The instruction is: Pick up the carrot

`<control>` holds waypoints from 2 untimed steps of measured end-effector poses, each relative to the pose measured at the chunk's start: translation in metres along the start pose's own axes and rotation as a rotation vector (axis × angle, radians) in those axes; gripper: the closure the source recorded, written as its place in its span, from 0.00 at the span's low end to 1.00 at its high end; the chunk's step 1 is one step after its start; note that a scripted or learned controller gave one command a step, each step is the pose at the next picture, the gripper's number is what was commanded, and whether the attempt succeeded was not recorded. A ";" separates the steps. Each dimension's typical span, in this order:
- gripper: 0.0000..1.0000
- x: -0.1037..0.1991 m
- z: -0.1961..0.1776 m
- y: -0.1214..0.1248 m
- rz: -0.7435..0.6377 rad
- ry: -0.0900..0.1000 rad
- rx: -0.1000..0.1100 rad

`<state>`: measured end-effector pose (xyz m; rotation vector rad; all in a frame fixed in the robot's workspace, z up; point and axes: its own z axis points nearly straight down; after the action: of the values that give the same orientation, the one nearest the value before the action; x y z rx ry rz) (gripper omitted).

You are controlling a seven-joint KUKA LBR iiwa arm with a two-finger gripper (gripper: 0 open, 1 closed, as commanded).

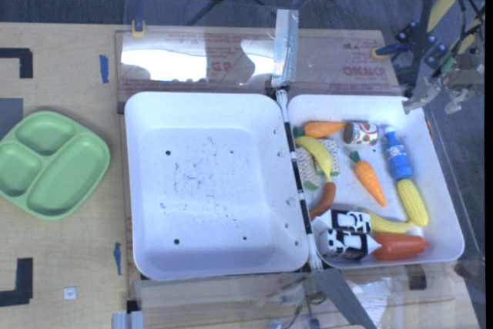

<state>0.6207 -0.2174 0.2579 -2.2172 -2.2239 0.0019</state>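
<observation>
The carrot (370, 180) is orange with a small green top. It lies at a slant in the middle of the right bin (449, 196), between a yellow banana (319, 155) and a blue bottle (397, 155). A second orange carrot-like piece (324, 129) lies near the bin's far edge. My gripper (441, 85) hangs among cables over the far right corner of that bin, well apart from the carrot.
Around the carrot lie a small can (360, 134), a corn cob (413, 201), a red sausage (324, 199), a black-and-white toy (349, 232), a second banana (385, 225) and a red piece (397, 246). The left bin (139, 119) adjoins. A green divided plate (51, 164) sits far left.
</observation>
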 end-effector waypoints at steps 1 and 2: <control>0.00 0.062 0.102 -0.023 0.009 0.001 0.002; 0.00 0.069 0.172 -0.079 -0.091 0.000 -0.006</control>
<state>0.5414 -0.1483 0.0860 -2.1161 -2.3260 -0.0056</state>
